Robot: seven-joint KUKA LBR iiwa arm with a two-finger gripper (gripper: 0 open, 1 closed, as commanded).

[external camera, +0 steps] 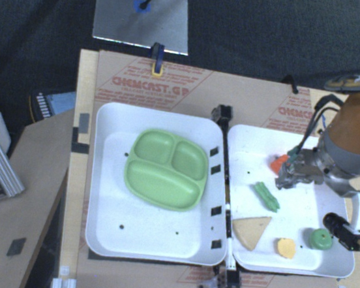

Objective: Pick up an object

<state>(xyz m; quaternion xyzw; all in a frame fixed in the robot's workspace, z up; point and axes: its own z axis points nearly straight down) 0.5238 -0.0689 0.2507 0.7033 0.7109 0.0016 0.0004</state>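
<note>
The left bin (106,183) holds a green divided plate (167,169). Over the right bin (251,149) hangs the gripper (288,179), whether parted or closed I cannot tell; below lie a tan wedge (251,230), a green pod (266,195), and an orange piece (277,163) just beside the gripper

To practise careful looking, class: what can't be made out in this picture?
Camera view:
The orange thing: mostly hidden behind the gripper; what it is, unclear.
The arm: cut off by the right edge.
The yellow thing in the right bin: too small to identify.
</note>
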